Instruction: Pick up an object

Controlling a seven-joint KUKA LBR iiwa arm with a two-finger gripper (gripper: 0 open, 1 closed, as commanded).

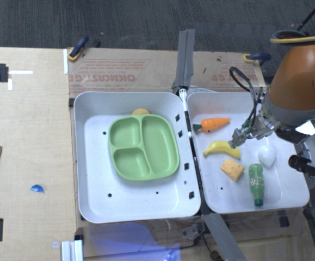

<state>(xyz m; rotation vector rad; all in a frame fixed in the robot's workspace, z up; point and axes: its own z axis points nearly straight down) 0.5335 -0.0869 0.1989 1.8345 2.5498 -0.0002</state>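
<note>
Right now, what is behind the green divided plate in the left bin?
A small yellow-orange object peeks out past the far edge of the green divided plate in the left bin. The plate covers most of it, so it cannot be identified.

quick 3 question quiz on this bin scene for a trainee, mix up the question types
1. True or false: the green divided plate lies in the left bin.
2. Which item lies nearest the claw: A carrot, B banana, C green bottle?
3. Fill in: the white egg lies in the ____ bin.

Key: 1 true. 2 B. 3 right.
</note>
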